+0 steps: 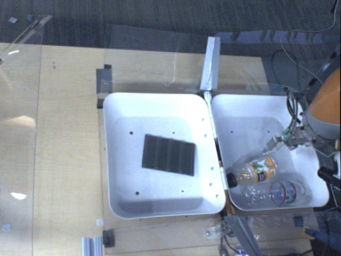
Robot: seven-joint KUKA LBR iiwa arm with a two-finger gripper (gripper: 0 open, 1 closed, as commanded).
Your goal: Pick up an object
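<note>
- Landmark: the right bin [250, 113], a shallow white tray, is set on the wooden bench [58, 143]; all places below are given from it.
- Clear plastic bottle [272, 192]: laid on its side inside the right bin, against the near wall, its body transparent and crumpled.
- Labelled bottle [256, 172]: laid on its side in the right bin, just beyond the clear plastic bottle and close beside it; a dark cap is turned toward the bin's left wall, and an orange and white label is wrapped round its body.
- Gripper [277, 142]: held low inside the right bin, just beyond the labelled bottle's far end. Nothing is seen between its fingers; whether the jaws are parted or closed cannot be told.
- Arm [325, 103]: entered over the right bin's right wall, grey, with an orange band above the wrist.
- Left bin [122, 111]: placed directly against the right bin's left wall.
- Dark ribbed pad [169, 154]: laid flat on the floor of the left bin, well apart from the right bin's contents.
</note>
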